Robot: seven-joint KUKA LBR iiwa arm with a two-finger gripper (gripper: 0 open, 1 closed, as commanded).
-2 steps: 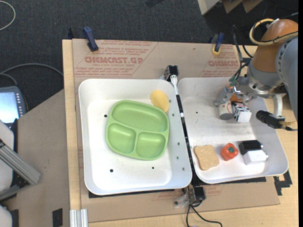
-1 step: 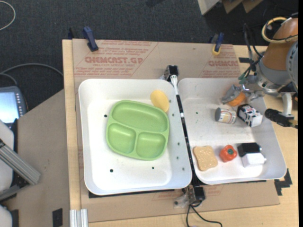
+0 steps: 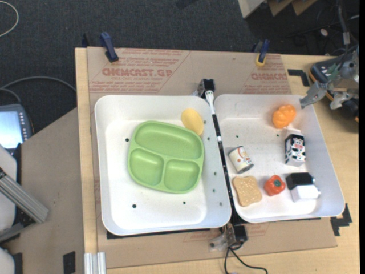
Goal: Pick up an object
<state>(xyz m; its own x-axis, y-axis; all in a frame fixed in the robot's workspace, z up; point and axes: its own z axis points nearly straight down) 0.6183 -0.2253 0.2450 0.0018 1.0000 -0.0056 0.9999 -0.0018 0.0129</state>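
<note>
The right bin (image 3: 256, 114) holds an orange fruit (image 3: 284, 116) at its back, a black-and-white cow-print carton (image 3: 295, 149), a small white can (image 3: 240, 158), a slice of toast (image 3: 247, 190), a red tomato-like toy (image 3: 275, 185) and a black and white block (image 3: 302, 186). In the left bin (image 3: 111, 170) lie a green divided plate (image 3: 166, 156) and a yellow lemon-like toy (image 3: 193, 120). My gripper (image 3: 320, 89) hangs at the right edge, beyond the right bin's back right corner and right of the orange fruit. It holds nothing that I can see.
Blue clamps (image 3: 108, 46) (image 3: 262, 52) pin the brown board at the back. A black clip (image 3: 206, 87) sits where the two bins meet at the back. Cables trail off the board's front edge (image 3: 234, 250).
</note>
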